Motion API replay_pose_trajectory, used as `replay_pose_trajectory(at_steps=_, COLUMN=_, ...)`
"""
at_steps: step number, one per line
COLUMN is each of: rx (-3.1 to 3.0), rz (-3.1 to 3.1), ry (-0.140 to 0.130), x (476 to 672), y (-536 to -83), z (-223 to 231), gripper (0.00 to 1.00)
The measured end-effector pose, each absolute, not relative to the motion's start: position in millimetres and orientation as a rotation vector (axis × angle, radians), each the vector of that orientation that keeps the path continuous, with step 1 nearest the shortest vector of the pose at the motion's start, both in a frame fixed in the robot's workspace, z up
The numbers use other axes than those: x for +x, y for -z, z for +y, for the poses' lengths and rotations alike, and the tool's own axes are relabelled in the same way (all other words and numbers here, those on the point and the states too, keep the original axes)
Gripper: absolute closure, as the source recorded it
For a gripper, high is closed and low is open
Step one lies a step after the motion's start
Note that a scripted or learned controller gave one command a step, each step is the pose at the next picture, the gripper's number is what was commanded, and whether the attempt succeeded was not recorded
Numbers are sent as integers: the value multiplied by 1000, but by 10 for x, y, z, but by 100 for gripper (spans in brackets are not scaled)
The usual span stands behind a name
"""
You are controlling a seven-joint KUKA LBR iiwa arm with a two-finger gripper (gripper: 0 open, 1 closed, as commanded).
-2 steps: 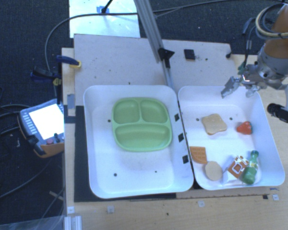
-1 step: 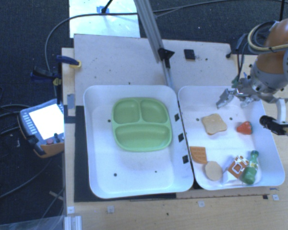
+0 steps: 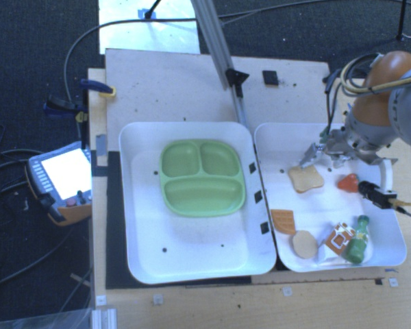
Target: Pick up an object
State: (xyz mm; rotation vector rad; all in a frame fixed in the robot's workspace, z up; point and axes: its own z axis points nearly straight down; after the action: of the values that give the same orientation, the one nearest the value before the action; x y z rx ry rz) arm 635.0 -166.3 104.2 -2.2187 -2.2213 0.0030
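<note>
Camera view puts the claw (image 3: 314, 156) low over the right bin (image 3: 274, 139), fingers spread and pinching nothing. Toast slice (image 3: 306, 179) lies just beside and below those tips. Red piece (image 3: 349, 182) sits near, to the right; green bottle (image 3: 357, 242) is well apart.

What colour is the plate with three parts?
Light green plate, seen best in the camera view, in the left bin.
</note>
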Motion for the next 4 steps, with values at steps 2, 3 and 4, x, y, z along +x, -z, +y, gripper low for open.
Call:
replay_pose_trajectory(at_steps=2, rx=-2229, rz=-2238, ry=23, x=6430, y=-1060, z=-1661, gripper=100)
replay_pose_trajectory(at_steps=3, rx=-2221, rz=-2230, ry=6, x=6389, y=-1529, z=-1635, gripper=100)
replay_pose_trajectory(at_steps=4, rx=-2223, rz=-2232, ry=8, x=6401, y=-2185, z=-1672, gripper=100)
